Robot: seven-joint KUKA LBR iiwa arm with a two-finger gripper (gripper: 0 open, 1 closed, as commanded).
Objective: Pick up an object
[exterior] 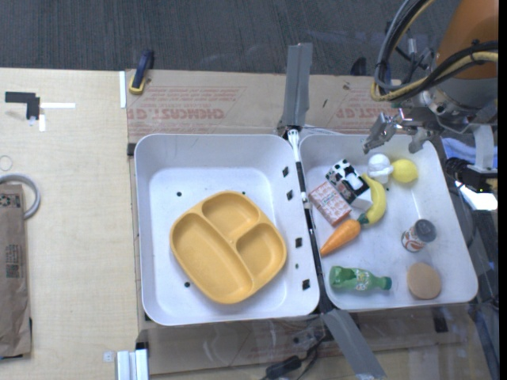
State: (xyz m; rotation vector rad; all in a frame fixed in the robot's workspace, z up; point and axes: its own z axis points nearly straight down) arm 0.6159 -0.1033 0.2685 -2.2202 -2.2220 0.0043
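Gripper (398, 135) (fingers spread, holding nothing) hangs above the right bin (451, 212) near the lemon (405, 171).

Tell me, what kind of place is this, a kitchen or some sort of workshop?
Probably a robotics lab bench, not a kitchen. A cabled robot arm hangs its gripper over two white bins: one holds a yellow divided plate, the other toy-like food, such as a banana and carrot.

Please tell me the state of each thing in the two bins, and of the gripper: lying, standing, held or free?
Gripper: open, above the right bin's far edge, holding nothing.
Divided yellow plate: flat in the left bin.
Banana: lying, free.
Carrot: lying, free.
Green bottle: on its side.
Small can: tilted.
Lemon: free.
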